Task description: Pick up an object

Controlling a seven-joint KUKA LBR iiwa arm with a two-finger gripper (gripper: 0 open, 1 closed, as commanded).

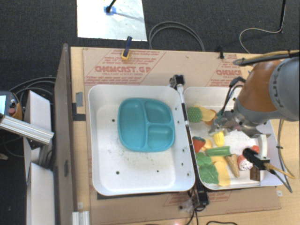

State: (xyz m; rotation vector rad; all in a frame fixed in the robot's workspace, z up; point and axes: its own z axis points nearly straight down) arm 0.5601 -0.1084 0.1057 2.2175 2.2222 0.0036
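The right bin [201, 93] holds a heap of toy food: a green-and-yellow piece [194, 113], an orange piece [208, 114], a yellow corn-like piece [219, 138], a green stick [217, 151], a red piece [198, 143], green leaves [207, 170] and a yellow slab [221, 169]. My gripper [223, 122] hangs low over the bin's upper middle, just above the yellow piece and right of the orange one. The arm's body covers its fingers. I see nothing held.
The left bin [105, 172] carries a teal divided plate [146, 125]. A brown cone [233, 165], a red-and-white piece [244, 163] and dark items [255, 162] lie at the right bin's lower right. The bins' shared rim [186, 125] runs just left of the gripper.
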